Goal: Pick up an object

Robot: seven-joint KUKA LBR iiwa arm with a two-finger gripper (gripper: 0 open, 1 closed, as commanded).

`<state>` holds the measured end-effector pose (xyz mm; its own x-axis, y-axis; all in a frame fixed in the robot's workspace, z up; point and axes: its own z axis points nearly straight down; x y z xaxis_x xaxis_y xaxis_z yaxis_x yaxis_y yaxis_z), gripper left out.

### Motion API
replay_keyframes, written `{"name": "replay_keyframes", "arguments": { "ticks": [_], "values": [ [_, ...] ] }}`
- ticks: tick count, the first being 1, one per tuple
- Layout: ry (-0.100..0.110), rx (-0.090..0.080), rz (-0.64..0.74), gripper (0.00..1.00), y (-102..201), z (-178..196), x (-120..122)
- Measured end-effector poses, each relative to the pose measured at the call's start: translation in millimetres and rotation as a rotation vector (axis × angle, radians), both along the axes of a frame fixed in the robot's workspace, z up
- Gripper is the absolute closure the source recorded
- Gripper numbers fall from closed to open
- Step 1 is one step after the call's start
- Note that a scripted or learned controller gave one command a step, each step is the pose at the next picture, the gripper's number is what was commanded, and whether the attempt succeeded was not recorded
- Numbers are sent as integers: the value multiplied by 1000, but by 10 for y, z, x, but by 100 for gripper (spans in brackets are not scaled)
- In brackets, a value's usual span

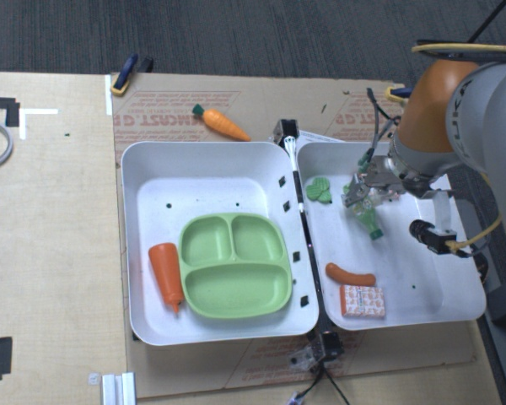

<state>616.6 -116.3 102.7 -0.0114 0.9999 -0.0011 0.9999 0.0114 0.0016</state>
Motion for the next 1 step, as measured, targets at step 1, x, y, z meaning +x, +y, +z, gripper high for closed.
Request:
{"name": "replay_keyframes", "arguments": {
  "ticks": [1],
  "values": [
    [2, 0, -142, 100, 374, 893, -295]
  ]
}}
